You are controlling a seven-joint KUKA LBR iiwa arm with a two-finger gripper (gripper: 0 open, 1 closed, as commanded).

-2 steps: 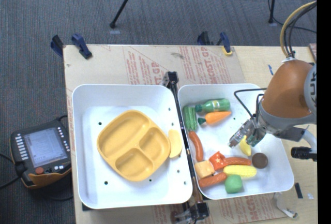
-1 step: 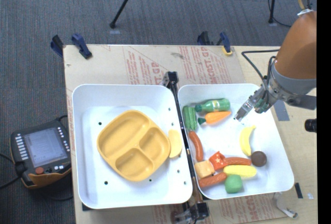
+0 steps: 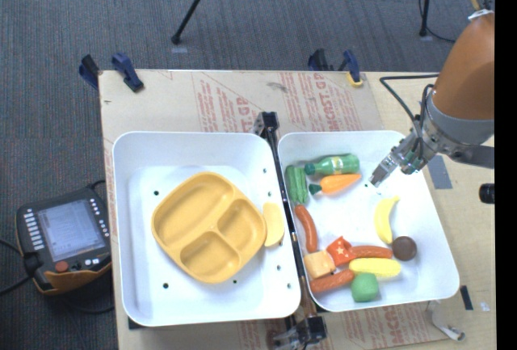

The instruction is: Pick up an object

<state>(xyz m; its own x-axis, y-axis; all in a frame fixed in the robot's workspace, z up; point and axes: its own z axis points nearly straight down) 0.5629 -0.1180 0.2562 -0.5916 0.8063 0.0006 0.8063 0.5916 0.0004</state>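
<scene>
front of right bin: a green block (image 3: 365, 287), a yellow piece (image 3: 374, 267), sausages (image 3: 332, 281) and a red piece (image 3: 339, 250) lie heaped together at the near wall of the right bin (image 3: 440, 215), touching; probably tipped in loose, so a pick here risks grabbing two things.
left bin: a yellow divided tray (image 3: 208, 224) lies flat in the left bin (image 3: 137, 179), a pale slice (image 3: 273, 224) just beside its right edge.
mid right bin: a banana (image 3: 386, 218) lies apart from the heap, with bare floor around it; i judge it the easiest target.
far right bin: a carrot (image 3: 339, 183) and green bottle (image 3: 333, 165) lie side by side.
gripper: the gripper (image 3: 381, 173) hangs above the far part of the bin, near the carrot's tip, carrying nothing.
hard to make out: its tip is small and blurred; i cannot tell how far apart it stands.
</scene>
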